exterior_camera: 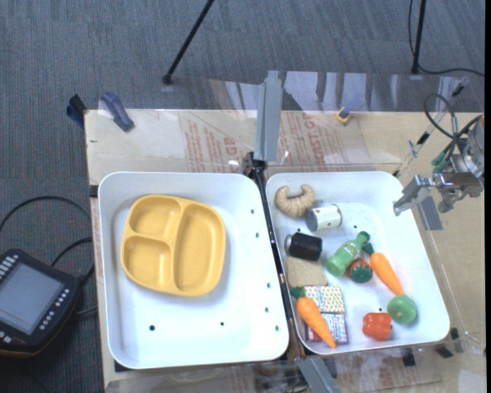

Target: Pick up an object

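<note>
Worktop (pixel 147 142) with two white bins. Left bin (pixel 188 334): yellow divided plate (pixel 174 244). Right bin (pixel 393 191): croissant (pixel 295 199), carrots (pixel 385 272), green bottle (pixel 346 255), black can (pixel 304 246). Claw (pixel 417 203) above right bin's right rim, nothing gripped; finger spread: cannot tell.

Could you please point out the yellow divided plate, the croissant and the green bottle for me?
yellow divided plate (pixel 174 244): camera view, centre ridge.
croissant (pixel 295 200): camera view, middle of its arch.
green bottle (pixel 346 255): camera view, its body.

Yellow tray (pixel 174 244), orange carrots (pixel 385 273) — green bottle (pixel 346 255), possibly checkered box (pixel 325 299).
</note>
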`<state>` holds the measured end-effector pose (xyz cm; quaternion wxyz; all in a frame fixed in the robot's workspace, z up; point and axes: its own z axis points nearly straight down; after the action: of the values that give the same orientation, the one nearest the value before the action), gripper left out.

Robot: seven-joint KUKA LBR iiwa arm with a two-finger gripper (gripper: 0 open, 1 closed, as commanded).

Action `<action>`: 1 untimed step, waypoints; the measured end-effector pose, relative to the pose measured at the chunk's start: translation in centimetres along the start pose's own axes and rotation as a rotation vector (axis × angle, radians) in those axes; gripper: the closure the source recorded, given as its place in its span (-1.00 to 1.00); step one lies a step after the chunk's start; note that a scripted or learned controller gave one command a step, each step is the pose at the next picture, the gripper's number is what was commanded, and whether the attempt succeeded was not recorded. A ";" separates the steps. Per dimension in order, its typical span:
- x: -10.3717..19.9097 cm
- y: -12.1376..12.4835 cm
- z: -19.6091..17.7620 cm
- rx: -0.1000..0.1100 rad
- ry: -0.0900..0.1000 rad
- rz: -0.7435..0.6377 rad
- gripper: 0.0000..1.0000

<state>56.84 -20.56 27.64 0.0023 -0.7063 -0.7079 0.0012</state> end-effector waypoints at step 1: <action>1.4 -1.8 4.7 0.007 0.001 0.506 -1.00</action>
<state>55.01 -19.14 22.92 0.0045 -0.8610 -0.5086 0.0038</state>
